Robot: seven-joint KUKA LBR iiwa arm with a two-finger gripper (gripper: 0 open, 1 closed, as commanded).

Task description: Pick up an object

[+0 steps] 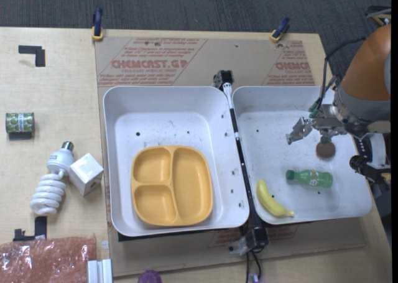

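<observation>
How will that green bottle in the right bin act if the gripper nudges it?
The green bottle lies on its side, so it will likely roll on the right bin's smooth floor. Its rounded, glossy-looking body may slip between fingers. It looks small, probably light, and could bump the nearby banana.

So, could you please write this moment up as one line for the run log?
arm: over right bin | pincer: above bin floor, nothing held | right bin: green bottle, banana | left bin: yellow tray

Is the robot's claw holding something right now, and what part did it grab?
Nothing is held. The gripper hangs open over the right bin, apart from the green bottle and banana.
</observation>
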